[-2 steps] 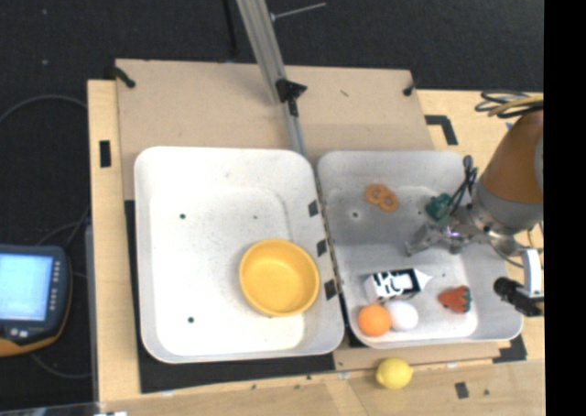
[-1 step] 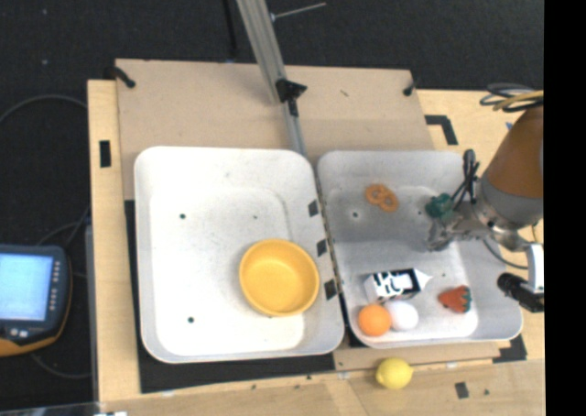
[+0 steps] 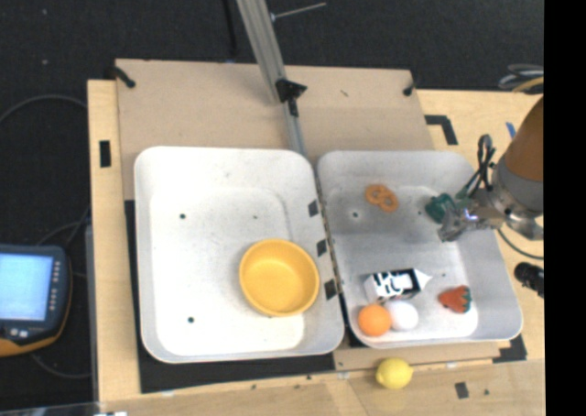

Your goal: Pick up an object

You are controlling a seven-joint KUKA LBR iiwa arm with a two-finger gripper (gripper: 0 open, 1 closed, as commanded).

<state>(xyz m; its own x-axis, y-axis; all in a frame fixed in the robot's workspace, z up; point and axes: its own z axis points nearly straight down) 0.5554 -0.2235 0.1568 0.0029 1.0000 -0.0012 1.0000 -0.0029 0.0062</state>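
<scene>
**Gripper poised over the right bin, nothing picked up yet**

Over the right bin's (image 3: 476, 327) upper right part, the gripper (image 3: 449, 219) hangs at the end of the arm (image 3: 524, 167), which comes in from the right edge. Whether its jaws are spread or pressed together cannot be told; they are small and blurred against the white floor, and nothing can be made out between them.

Nearest to it lies a small orange pretzel-shaped piece (image 3: 382, 196), a little to its left. Lower in the same bin sit a black-and-white carton (image 3: 394, 283), an orange ball (image 3: 374, 320) touching a white ball (image 3: 403, 316), and a red strawberry-like toy (image 3: 455, 299) near the right wall. The left bin (image 3: 183, 194) holds a yellow bowl (image 3: 278, 276). A lemon (image 3: 394, 373) rests on the bench below the bins.

By this look, the task stands at its beginning: every object lies loose, so choosing, closing and lifting all remain.
</scene>
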